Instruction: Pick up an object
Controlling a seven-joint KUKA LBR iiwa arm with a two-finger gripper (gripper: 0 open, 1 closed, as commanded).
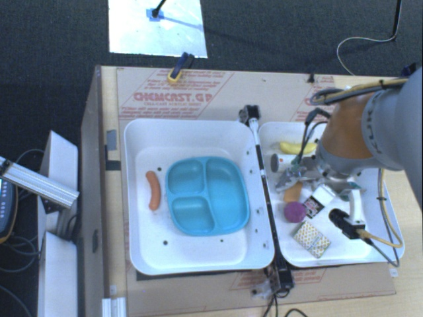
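Checkered packet (pixel 311 238) lies near right bin's (pixel 386 255) front rim

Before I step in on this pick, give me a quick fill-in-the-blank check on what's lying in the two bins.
1. The blue divided tray lies in the ____ bin.
2. The sausage lies to the ____ of that tray.
3. The purple ball lies in the ____ bin.
4. The banana is coloured ____.

Missing words: left; left; right; yellow
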